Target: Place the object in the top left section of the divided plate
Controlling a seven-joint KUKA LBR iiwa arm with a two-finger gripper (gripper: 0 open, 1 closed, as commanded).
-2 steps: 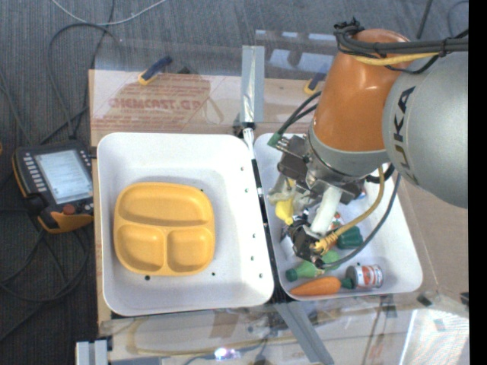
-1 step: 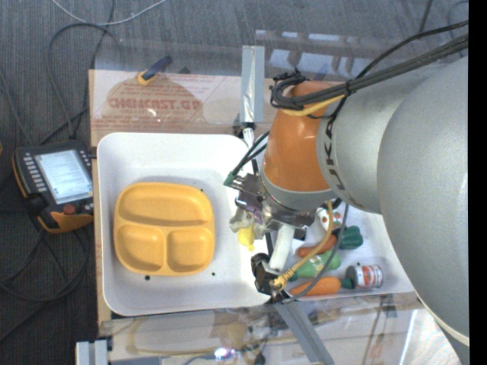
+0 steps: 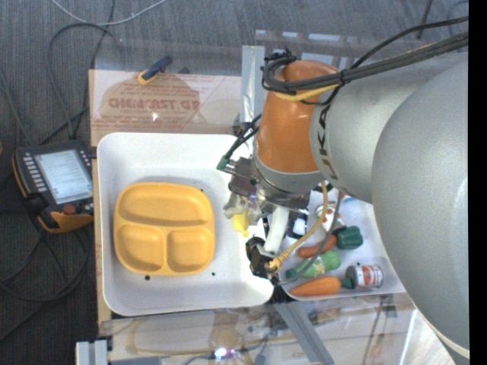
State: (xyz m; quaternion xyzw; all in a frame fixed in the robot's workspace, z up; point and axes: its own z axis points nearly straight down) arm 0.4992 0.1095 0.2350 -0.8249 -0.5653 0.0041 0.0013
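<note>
Grey arm with orange band [image 3: 293, 124] reaches in from the right; its wrist hangs over the seam between the two shallow white bins. Pincer [image 3: 245, 213] sits low at the right edge of the left white bin [image 3: 137, 147], just beside the plate's right rim. Wrist hardware and cabling crowd it; cannot tell whether it is apart or together.

A small pale yellow object [image 3: 239, 220] shows at the pincer tip. It looks held or touching, but a clamp on it cannot be confirmed. Too small to read a long axis.

Yellow divided plastic plate [image 3: 163, 228] lies flat in the left bin: one long section across the top, two smaller ones below. The target, the top left part, lies left of the pincer and slightly up in view.

Judgement: the move is a short leftward carry over the plate's right rim. Open bin floor surrounds the plate; bin walls are well apart from the path.

Right white bin [image 3: 358, 299] holds an orange carrot-shaped toy [image 3: 316, 286], green toy vegetables [image 3: 346, 239] and a small can [image 3: 365, 275].
</note>
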